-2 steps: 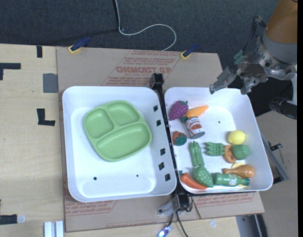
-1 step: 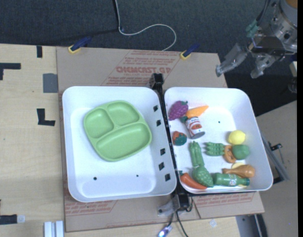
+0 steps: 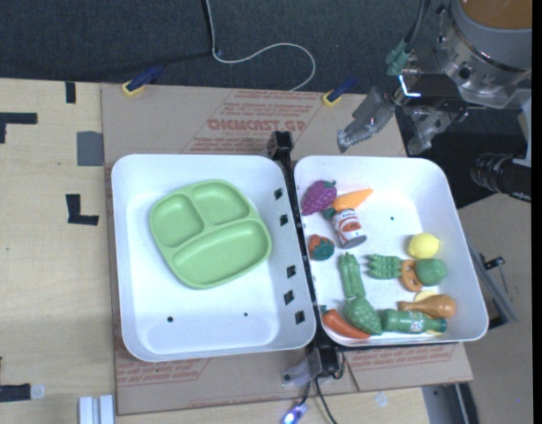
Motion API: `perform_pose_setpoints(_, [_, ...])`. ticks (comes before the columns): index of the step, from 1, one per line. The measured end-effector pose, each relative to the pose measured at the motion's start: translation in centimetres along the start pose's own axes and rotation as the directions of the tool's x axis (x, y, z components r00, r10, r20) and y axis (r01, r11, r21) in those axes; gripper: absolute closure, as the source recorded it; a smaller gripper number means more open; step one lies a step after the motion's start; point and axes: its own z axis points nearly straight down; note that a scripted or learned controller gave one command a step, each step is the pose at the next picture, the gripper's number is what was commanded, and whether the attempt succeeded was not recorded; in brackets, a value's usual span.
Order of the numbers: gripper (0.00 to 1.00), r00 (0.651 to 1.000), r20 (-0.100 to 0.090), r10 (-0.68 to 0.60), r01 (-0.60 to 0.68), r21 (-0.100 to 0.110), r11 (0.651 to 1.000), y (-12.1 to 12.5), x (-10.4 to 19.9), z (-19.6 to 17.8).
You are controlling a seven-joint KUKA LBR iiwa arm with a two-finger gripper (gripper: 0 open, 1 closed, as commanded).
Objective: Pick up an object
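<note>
My gripper [image 3: 387, 134] hangs above the far edge of the right bin [image 3: 452, 201], fingers spread apart with nothing between them. Below it in that bin lie several toy foods: purple grapes [image 3: 319, 196], an orange carrot [image 3: 354, 198], a small red-labelled can [image 3: 349, 227], a yellow lemon [image 3: 423, 246], a green round fruit [image 3: 432, 270], green vegetables [image 3: 350, 276] and a green bottle [image 3: 414, 322]. The grapes and carrot are the nearest to the gripper.
The left bin [image 3: 130, 237] holds a green divided plate [image 3: 210, 232]. A black clip row [image 3: 289, 237] joins the two bins. A white cable [image 3: 253, 56] lies on the dark backdrop behind the cardboard sheet [image 3: 244, 122].
</note>
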Motion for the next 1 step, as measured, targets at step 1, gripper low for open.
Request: perform_pose_setpoints(1, [1.00,1.000,0.004,0.009,-0.009,0.005,1.000,0.17,-0.51,-0.71])
